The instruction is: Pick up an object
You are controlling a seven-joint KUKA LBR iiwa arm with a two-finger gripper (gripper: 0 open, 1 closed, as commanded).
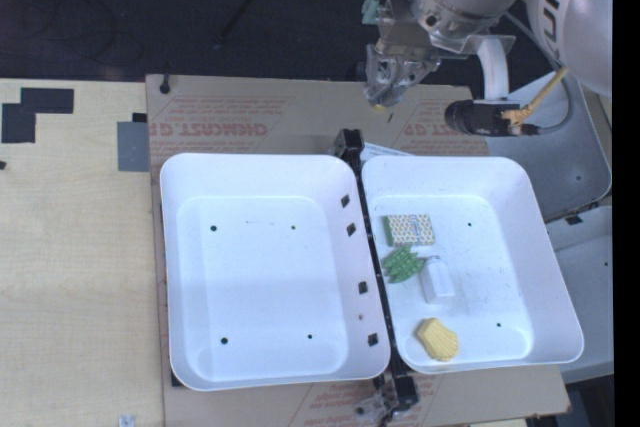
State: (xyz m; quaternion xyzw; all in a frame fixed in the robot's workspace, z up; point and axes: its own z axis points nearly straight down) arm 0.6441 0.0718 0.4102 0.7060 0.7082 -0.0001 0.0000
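The right bin (pixel 520 205) holds several small things near its left side. A flat pale block with a dotted face and a green edge (pixel 410 229) lies toward the back. Just in front of it rests a small green leafy piece (pixel 401 264), touching a clear whitish block (pixel 436 280). A yellow lumpy piece (pixel 437 339) sits close to the bin's front wall. My gripper (pixel 384 93) hangs high above the bench, behind the bins and over the brown board, far from all the things. Nothing shows between its tips.
The left bin (pixel 200 185) stands beside the right one, joined by a black clip strip (pixel 362 255). A brown cardboard sheet (pixel 250 120) lies under both bins. The pale wooden bench (pixel 70 265) extends to the left.
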